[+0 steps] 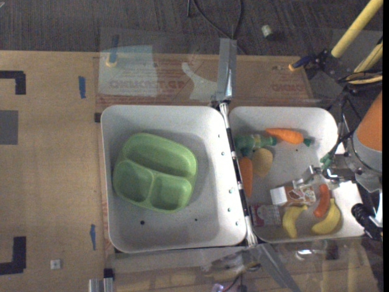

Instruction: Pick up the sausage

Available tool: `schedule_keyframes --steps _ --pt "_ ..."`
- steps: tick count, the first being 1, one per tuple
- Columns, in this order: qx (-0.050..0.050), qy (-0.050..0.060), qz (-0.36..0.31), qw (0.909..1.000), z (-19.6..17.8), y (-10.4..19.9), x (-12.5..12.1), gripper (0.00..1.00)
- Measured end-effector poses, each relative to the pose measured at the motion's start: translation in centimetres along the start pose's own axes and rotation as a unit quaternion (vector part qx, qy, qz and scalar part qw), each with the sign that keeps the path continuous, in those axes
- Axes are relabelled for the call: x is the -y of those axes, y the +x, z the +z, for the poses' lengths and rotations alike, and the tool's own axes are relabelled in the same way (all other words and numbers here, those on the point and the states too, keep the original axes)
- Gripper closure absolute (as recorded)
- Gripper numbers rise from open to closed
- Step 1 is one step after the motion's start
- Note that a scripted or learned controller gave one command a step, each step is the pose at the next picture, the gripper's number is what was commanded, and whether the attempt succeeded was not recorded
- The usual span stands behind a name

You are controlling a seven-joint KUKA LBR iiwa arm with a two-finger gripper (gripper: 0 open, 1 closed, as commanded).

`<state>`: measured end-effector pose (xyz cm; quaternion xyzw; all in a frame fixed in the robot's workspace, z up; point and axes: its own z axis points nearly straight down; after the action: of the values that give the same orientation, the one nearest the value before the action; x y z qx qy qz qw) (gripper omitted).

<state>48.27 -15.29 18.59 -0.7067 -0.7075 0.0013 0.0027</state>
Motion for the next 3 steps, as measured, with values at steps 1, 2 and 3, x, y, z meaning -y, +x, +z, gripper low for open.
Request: schedule_keyframes --steps 1,2,3 --pt "-0.001 -0.005 -0.025 0.9997 6.6 -4.2 0.2 0.00" --pt "-0.002 -0.017 -0.050 0.9986 7.9 -5.1 -0.9 0.00" --pt "0.000 -0.012 -0.203 0.9791 8.1 -5.4 -2.9 0.00"
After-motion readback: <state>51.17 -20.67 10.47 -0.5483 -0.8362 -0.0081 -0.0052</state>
